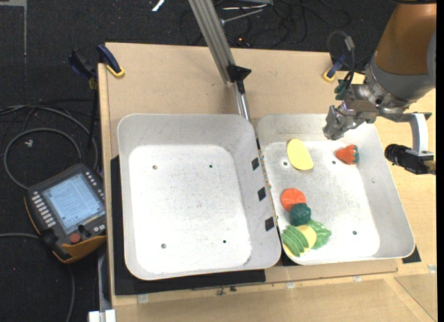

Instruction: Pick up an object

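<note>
Black flooring strewn with cables is surrounding the tan surface [180, 71], which is carrying two white bins side by side. Left bin [187, 196] is holding nothing that could be picked, so the work is lying in the right bin [361, 202], where every candidate is sitting.

Reaching in from the right, the arm [409, 36] is hanging its claw [337, 125] above the far rim of that bin, between the yellow piece [300, 155] and the red piece [347, 154], touching neither. Whether the claw is apart or together cannot be told from this slant; nothing is showing in its grip.

Risks are looking plain enough. Because the claw is hovering between two targets, a straight descent is likely landing on bare floor and closing on air. Going for the red piece is putting the claw near the bin's far wall, where a finger could be catching the rim. Nearer the camera, the orange piece [293, 197], dark green piece [300, 213] and light green piece [300, 239] are crowding together, touching or nearly so, and a grab there could be nudging neighbours or pinching two at once. Yellow piece, lying flat, could be slipping out.
</note>
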{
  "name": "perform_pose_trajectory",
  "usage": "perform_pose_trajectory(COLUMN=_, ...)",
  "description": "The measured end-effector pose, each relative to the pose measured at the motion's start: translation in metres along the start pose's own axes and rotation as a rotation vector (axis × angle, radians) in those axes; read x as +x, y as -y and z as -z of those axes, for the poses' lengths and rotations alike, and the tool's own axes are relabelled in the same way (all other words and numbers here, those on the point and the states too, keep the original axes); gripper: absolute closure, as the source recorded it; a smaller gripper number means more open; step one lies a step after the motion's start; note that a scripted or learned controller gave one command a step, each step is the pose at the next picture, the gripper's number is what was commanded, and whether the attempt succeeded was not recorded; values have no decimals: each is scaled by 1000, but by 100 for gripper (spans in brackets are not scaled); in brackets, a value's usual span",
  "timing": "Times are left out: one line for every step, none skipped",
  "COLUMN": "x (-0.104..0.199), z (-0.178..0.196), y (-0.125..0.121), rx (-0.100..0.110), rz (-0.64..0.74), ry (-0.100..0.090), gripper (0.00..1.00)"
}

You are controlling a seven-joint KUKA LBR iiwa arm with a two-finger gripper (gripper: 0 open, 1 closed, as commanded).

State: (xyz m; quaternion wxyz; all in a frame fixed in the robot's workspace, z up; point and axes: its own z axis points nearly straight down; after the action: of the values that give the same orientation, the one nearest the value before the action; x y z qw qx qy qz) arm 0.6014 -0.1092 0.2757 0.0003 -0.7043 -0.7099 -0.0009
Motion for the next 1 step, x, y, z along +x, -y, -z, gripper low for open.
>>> perform_pose_trajectory(x=62, z=-16, y=-3, rx=2, rz=1, ry=0, gripper=100)
